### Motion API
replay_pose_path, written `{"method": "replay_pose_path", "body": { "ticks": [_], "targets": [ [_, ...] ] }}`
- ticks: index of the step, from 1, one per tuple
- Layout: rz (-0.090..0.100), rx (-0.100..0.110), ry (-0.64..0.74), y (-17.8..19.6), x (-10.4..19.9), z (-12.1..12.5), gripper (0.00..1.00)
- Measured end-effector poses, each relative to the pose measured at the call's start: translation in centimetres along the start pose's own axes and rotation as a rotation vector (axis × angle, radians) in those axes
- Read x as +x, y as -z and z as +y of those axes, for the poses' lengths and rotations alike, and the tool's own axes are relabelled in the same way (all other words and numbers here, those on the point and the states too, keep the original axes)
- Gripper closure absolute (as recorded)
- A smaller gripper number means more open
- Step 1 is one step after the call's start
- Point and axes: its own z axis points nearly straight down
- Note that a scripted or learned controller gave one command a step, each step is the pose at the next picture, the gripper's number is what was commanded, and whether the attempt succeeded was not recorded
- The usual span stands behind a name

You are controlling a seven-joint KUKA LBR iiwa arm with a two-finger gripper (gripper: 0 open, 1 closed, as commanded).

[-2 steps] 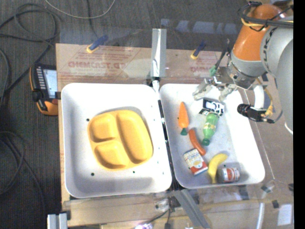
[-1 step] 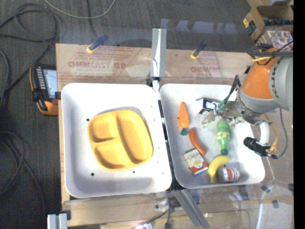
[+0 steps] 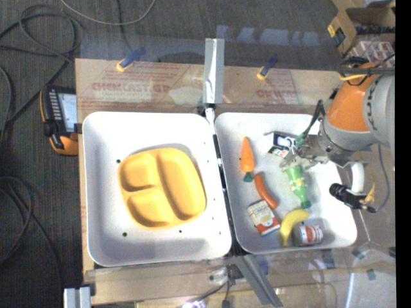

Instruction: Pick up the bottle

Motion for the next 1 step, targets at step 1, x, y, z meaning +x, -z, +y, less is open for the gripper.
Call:
{"method": "replay_pose_path", "body": {
  "ticks": [1],
  "targets": [
    [-0.008, -0.001, 0.344, 14.58, 0.2, 5.04, 1.0]
  ]
}}
